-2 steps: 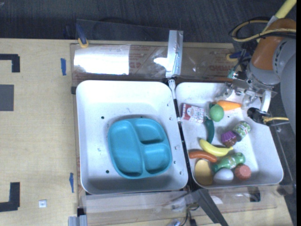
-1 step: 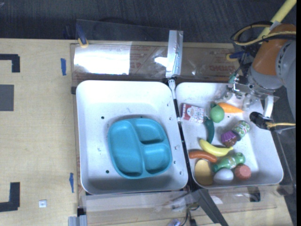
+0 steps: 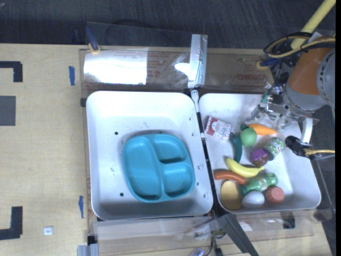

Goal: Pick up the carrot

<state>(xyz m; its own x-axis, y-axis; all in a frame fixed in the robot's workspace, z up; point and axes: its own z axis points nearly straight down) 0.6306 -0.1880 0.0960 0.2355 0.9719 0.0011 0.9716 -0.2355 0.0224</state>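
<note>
- The carrot [image 3: 262, 128] lies in the right bin [image 3: 224, 106], toward its 1 o'clock corner, orange and tapered, touching the green ball [image 3: 248, 137] at its 8 o'clock side.
- The gripper [image 3: 275, 111] hangs just above the carrot's 1 o'clock end; whether it is open or closed cannot be told, and no carrot shows between its tips.
- Risk: a descent off the carrot's middle could pinch only the tip, so it pivots and slips out.
- Risk: the green ball sits so close it may be nudged or caught instead.
- Risk: the bin wall at 1 o'clock is near, leaving little room to straddle.
- Risk: the orange-red piece [image 3: 228, 175] beside the banana [image 3: 242, 168], toward 6 o'clock, resembles a carrot and might be mistaken for the target.
</note>
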